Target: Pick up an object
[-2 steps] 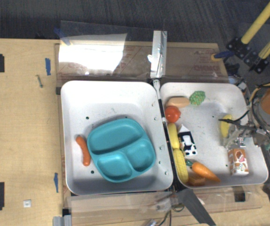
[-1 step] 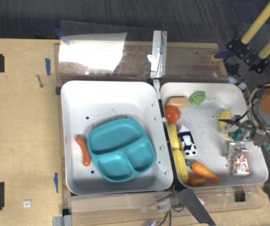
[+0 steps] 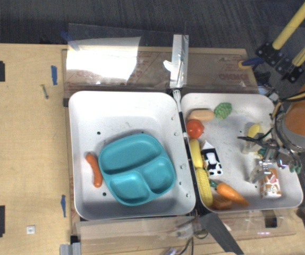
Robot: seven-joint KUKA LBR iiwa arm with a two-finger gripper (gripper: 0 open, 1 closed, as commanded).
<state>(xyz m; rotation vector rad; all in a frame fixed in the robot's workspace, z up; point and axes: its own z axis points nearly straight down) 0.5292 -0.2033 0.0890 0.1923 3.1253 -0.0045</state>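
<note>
Arm (image 3: 300,122) lowered at right, pincer (image 3: 269,161) seemingly downward

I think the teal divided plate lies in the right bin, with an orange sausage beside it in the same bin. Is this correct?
Not quite. The camera view shows the teal divided plate in the left bin, not the right one. The rest holds: the orange sausage lies beside the plate in that same bin, along the plate's left side.

The bench (image 3: 25,142) is a tan board with black markings near its left edge. Two white bins rest on it side by side: the left bin (image 3: 126,108), the right bin (image 3: 237,102).
</note>
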